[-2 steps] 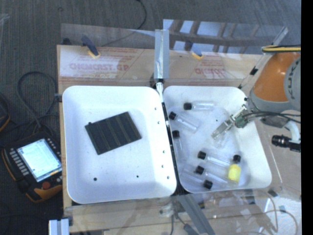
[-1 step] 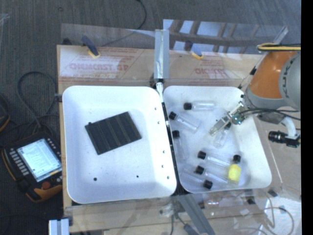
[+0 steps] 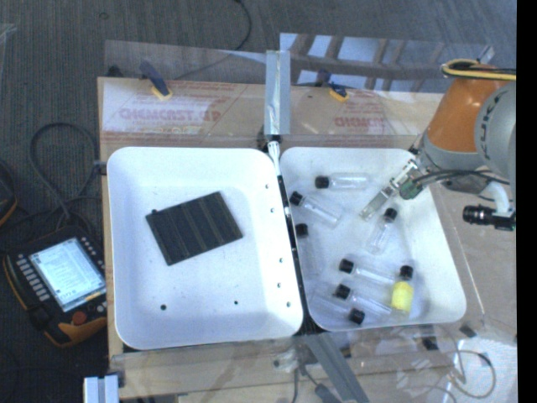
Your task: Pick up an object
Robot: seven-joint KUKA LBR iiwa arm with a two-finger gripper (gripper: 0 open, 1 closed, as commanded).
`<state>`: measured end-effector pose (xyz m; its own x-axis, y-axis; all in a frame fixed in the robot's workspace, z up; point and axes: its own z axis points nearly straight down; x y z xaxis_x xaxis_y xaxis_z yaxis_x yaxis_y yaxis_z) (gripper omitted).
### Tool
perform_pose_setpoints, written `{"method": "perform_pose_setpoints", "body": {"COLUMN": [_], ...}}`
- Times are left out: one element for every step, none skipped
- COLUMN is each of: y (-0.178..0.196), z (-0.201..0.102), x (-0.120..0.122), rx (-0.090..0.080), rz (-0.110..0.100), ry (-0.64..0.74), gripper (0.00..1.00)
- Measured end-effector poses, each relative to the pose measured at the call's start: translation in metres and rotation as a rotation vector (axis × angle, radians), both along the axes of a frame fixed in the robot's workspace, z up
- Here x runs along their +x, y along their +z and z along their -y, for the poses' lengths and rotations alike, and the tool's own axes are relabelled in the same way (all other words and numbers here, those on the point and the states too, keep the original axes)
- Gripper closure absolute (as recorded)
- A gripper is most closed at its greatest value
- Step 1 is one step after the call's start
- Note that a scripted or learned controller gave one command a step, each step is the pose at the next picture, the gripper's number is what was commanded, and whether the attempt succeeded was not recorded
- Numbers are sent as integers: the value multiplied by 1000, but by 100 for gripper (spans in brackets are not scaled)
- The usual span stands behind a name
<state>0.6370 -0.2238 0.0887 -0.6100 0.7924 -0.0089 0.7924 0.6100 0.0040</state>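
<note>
You've got the arm [image 3: 470,128] coming in from the right, grey body with the glossy orange band, wrist angled down-left over the right bin [image 3: 449,267]. The gripper [image 3: 379,201] is a slim metallic pair of prongs hanging over the upper middle of that bin. The prongs look close together, nothing visible between them, so treat it as empty-handed.

Right bin: shallow white plastic, rounded corners, smooth matte walls. It holds a scatter of clear cylindrical vials with black caps, all lying on their sides. One vial [image 3: 340,180] sits near the top edge, cap to the left. Another [image 3: 315,208] lies diagonally by the left wall. One capped vial [image 3: 383,227] is just beside and below the gripper tips; you can't tell from this angle if they touch. More vials cluster low in the bin, caps at [image 3: 346,266], [image 3: 341,292], [image 3: 357,316] and [image 3: 406,271]. A small rounded yellow object [image 3: 403,295] sits low right, among those lower vials.

Left bin [image 3: 134,292]: same white plastic, holding one flat dark rectangular slab [image 3: 195,227] with parallel ribs, rotated at a slant, well apart from the walls.

Off the bench at left, a handheld pendant [image 3: 59,280] with a lit screen and orange trim lies on dark carpet.
</note>
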Motion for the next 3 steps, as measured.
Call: {"method": "perform_pose_setpoints", "body": {"y": [0, 0, 0], "z": [0, 0, 0], "x": [0, 0, 0], "rx": [0, 0, 0], "rz": [0, 0, 0], "ry": [0, 0, 0], "gripper": [0, 0, 0]}}
